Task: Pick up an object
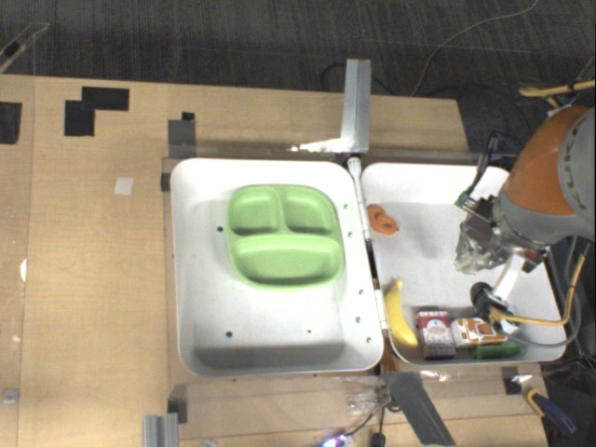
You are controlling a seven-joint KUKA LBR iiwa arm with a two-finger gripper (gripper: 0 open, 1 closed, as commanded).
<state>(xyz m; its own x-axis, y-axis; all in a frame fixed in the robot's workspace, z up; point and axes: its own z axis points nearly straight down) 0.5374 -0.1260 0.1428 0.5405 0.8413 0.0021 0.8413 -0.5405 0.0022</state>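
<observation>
In the camera view my gripper [472, 252] hangs over the right side of the right bin [424, 194], beneath the orange band of the arm. Nothing shows between its fingers. A small orange object [381, 219] lies near the bin's left wall, well left of the gripper. A yellow banana [399, 315] lies along the lower left of that bin. Beside it at the bin's front edge sit a dark red packet [435, 332] and a brown and green box [484, 334], below the gripper.
The left bin [200, 277] holds a green divided plate [284, 234]. A metal post [358, 105] stands behind the seam between the bins. Cables [526, 319] trail off the gripper over the right bin's lower right corner.
</observation>
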